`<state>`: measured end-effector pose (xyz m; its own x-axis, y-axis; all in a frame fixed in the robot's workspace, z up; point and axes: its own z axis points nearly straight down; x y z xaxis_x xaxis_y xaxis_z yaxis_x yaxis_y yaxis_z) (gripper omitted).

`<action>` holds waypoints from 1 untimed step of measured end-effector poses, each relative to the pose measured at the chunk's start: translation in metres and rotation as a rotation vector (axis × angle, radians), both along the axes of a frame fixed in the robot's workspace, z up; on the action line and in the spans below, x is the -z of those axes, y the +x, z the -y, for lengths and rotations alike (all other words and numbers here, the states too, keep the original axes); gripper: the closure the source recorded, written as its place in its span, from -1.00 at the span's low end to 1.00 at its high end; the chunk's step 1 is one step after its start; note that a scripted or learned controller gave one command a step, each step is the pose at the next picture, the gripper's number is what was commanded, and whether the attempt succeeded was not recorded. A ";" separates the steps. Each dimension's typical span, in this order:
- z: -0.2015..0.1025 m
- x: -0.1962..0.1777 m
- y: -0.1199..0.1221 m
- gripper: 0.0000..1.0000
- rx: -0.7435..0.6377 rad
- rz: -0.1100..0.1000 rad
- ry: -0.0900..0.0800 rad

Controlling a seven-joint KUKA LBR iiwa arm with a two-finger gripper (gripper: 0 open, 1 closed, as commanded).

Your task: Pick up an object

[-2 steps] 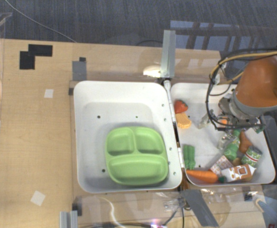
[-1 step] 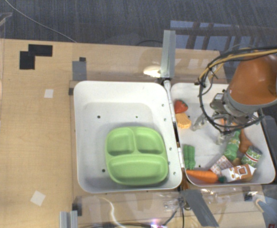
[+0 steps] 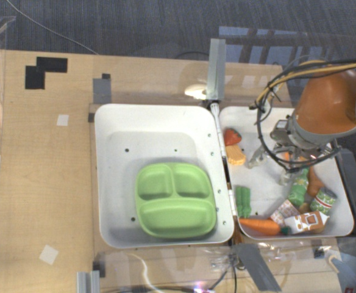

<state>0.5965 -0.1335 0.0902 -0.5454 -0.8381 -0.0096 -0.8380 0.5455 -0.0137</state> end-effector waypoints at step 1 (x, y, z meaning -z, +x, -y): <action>0.009 0.000 -0.001 -1.00 -0.088 0.000 -0.002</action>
